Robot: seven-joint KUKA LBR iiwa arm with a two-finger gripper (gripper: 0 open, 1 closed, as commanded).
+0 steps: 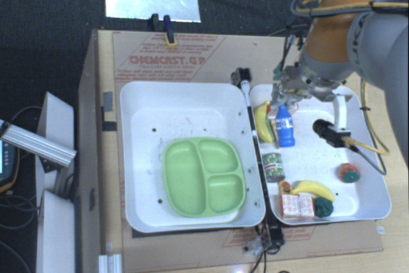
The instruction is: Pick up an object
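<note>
- Here, the gripper [282,104] hangs low over the back left part of the right bin [374,204], at the end of the grey arm [380,41] that comes in from the right.
- It is directly above the top of a blue bottle [285,131]. The two look close together, but I cannot tell whether they touch.
- How far the gripper is open is not visible from this angle, and I cannot tell if it has hold of anything.
- The blue bottle stands upright, with a white and red label, just beside a yellow banana [262,124] that lies along the left wall of this bin.
- In front of the bottle stands a small can [273,166] with a green label, also near the left wall.
- At the front of the bin lie a second banana [313,188], a red and white box [296,206] and a dark green object [323,207] — all three close together.
- A small orange-red round object [348,172] lies apart from them, toward the right side.
- The left bin [147,115] holds one thing — a light green plate [204,176] with three compartments, lying flat near the front right corner.
</note>
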